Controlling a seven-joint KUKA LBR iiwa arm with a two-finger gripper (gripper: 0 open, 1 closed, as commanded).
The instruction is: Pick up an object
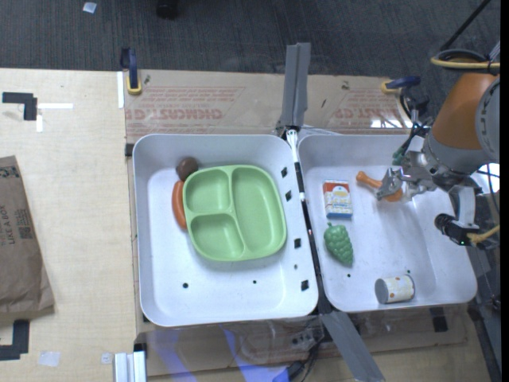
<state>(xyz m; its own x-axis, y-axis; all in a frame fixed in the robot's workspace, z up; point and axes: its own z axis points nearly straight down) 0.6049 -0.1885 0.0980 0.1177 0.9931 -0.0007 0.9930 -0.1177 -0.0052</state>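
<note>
We see gripper (391,188) low over carrot (368,180), right of small box (338,199); finger state unclear. We'd centre on carrot, close squarely, lift straight.

Brown paper bag (20,237) on left bench (71,173)

Orange carrot (367,180) at tool (391,188)

Bright, even light from above, white bins (159,293) shining a little with no hard glare, soft short shadows under the green plate (236,212), dark dull floor at the top, picture mostly sharp, small things a bit fuzzy, purple glow at the bottom
</note>
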